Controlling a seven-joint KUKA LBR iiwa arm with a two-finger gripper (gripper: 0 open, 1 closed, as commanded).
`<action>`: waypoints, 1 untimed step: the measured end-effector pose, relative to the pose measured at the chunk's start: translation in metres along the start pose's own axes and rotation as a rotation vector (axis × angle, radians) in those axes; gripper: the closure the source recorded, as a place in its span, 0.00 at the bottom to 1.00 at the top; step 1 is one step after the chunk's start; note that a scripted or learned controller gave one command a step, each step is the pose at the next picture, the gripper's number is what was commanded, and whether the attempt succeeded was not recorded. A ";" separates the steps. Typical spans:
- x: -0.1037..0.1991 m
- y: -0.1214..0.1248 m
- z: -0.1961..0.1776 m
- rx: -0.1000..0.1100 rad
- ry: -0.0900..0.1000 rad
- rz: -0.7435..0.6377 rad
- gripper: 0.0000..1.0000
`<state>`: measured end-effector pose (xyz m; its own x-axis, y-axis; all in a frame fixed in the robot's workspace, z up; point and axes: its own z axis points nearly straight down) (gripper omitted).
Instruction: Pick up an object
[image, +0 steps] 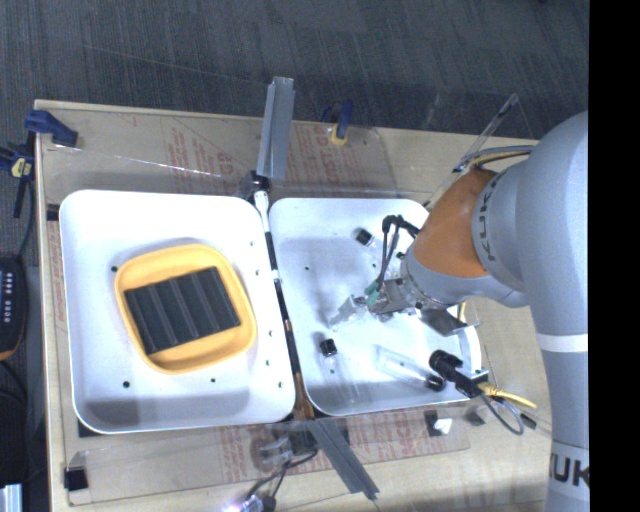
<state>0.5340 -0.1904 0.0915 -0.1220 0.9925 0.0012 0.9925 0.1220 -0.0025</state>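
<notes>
End effector is seen low in the right bin; its opening cannot be told, and nothing is seen held. Yellow ridged tray is noted in the left bin. Clear tube and small black piece are found near the end effector. The pick is judged not yet done.

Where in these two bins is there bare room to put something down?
Left bin: bare strips around the yellow tray, widest along its near edge. Right bin: its far-left corner is bare; crowded around the gripper.
</notes>
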 end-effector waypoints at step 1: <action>0.061 -0.013 0.001 0.003 0.001 -0.050 0.00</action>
<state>0.5141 -0.1316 0.0905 -0.1718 0.9851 0.0020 0.9851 0.1718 -0.0057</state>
